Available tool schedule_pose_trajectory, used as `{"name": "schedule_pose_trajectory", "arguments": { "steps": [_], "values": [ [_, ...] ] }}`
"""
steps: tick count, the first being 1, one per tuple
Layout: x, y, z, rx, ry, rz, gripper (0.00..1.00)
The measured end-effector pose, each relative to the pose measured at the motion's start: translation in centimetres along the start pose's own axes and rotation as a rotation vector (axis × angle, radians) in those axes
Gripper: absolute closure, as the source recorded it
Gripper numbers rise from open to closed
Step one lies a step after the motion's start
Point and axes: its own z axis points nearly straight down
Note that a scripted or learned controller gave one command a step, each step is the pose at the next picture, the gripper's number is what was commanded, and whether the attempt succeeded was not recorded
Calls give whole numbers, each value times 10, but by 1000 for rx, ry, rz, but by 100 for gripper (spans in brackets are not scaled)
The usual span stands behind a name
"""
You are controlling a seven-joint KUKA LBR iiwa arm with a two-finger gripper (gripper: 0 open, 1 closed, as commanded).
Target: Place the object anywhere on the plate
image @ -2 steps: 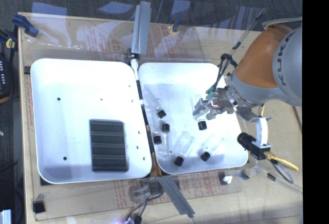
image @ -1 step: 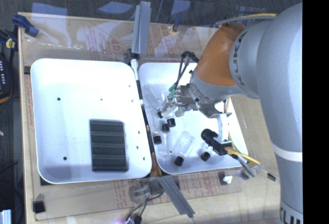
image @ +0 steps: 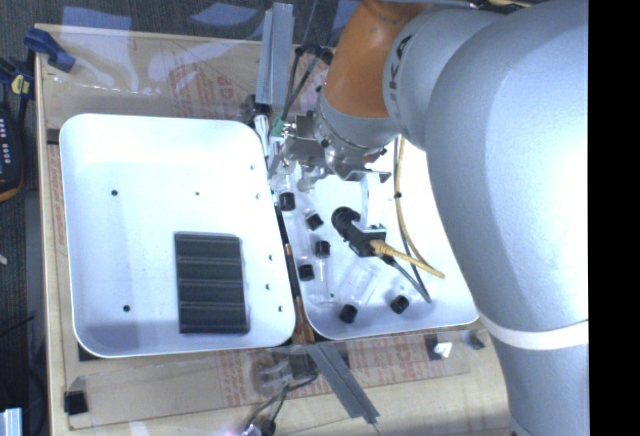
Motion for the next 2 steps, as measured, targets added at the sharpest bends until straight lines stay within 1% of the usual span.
{"name": "schedule_pose_trajectory", "arguments": {
  "steps": [1, 2],
  "values": [
    [75, 30, 15, 0, 0, 176, 100],
    [126, 55, 13, -5, 0, -330, 100]
  ]
}}
